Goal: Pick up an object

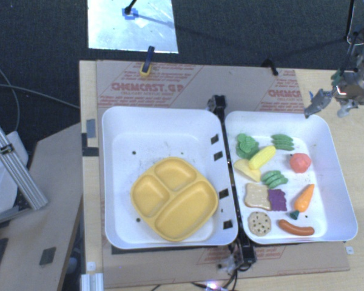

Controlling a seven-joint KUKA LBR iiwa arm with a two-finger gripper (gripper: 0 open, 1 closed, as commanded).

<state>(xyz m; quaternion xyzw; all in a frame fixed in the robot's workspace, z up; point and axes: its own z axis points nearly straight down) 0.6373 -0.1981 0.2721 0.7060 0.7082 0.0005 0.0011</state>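
- The gripper [327,99] hangs over the bench [242,80] just past the far right corner of the right bin [337,156]; how far the jaws stand apart cannot be told, and nothing shows between them
- The toy foods lie in the right bin, below and left of the jaws: green beans [283,141] and tomato [300,162] nearest, corn [261,157], carrot [304,197], bread slice [256,196], cookie [259,224] and sausage [296,227] farther off
- A yellow divided plate [175,197] sits in the left bin [121,162]

The table [188,80], faced with printed cardboard, bears two white bins side by side: the left bin [118,162] and the right bin [337,168], their inner edges touching.
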